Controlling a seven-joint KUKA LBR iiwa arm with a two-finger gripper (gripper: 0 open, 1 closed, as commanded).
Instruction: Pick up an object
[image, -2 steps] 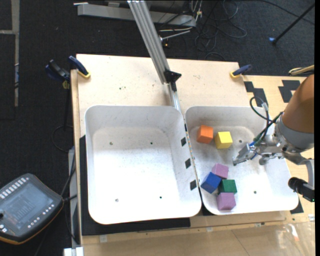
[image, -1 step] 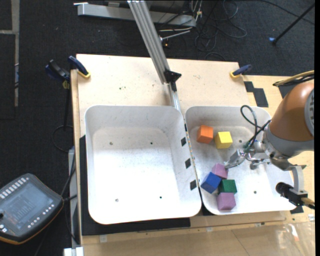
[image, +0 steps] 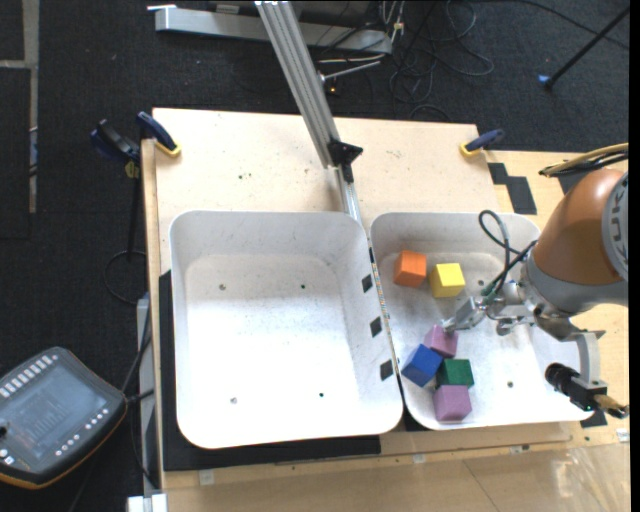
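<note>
The arm is reaching into the right bin (image: 520, 405), its hand (image: 462, 318) hovering just above a pink block (image: 442, 340); whether the hand is apart or together cannot be told. The pink block is lying beside a blue block (image: 422, 365) and a green block (image: 458, 373). This crowding is risking a fouled descent: neighbours may be getting nudged, spoiling the grasp.

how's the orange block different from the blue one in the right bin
The orange block sits at the far side of the right bin, apart from its neighbours; the blue block sits nearer the front, touching the green block. Orange lies roughly square to the view, blue turned cornerwise. Both are small cubes of similar size.
</note>
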